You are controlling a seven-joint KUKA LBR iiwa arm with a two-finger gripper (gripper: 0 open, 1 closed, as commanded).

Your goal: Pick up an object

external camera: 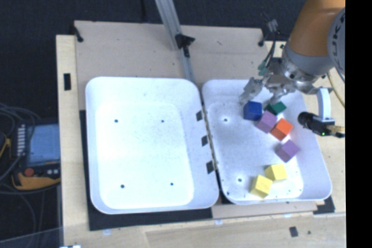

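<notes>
- The fingers point(250, 93) of the two-finger gripper point(264, 98) are seen spread apart, with nothing between them; they are held over the far end of the right-hand shallow white bin point(228, 193), just above a tight cluster of small cubes.
- The small blue cube point(253, 110) is judged the likeliest target; it lies near the bin's far edge, just below the nearer finger, with a small dark green cube point(277, 107) close beside it and a pale lilac cube point(267, 122) touching or nearly touching it.
- A finger could be brought down onto a cube's top face instead of beside it, because the gaps in the cluster are so narrow; the cube would then be pressed or pushed aside and the jaws closed on nothing.
- Two cubes could be caught at once, or the blue one nudged against the lilac cube and the small orange cube point(282, 129) behind it; a skewed, slipping grip would result.
- A cube gripped by its corners could be dropped during the lift.
- The left-hand shallow white bin point(145, 197) is not involved.
</notes>
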